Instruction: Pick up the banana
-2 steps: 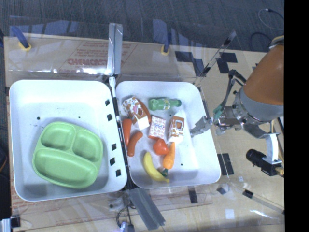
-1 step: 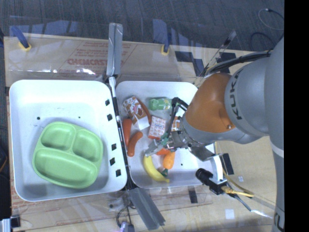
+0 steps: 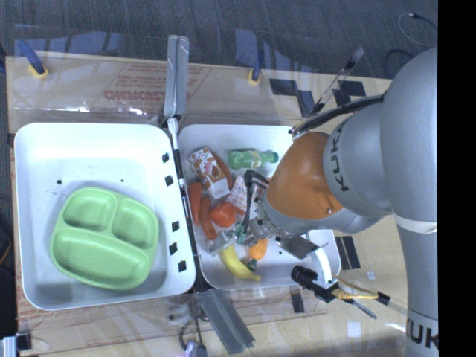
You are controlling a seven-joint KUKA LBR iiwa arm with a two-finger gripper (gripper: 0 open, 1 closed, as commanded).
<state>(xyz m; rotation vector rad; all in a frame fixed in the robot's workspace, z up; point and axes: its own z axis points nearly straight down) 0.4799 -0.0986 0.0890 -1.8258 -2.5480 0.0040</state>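
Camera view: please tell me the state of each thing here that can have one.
Banana: lying in the right bin, not lifted.
Green bottle: lying on its side.
Green plate: flat in the left bin, nothing on it.
End effector: low over the pile.

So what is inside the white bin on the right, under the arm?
The right white bin holds a yellow banana near its front wall, a green bottle, a red-brown packet and red-orange toy foods. The grey-and-orange arm covers the bin's right half.

Bright even light, soft shadows, slight blur
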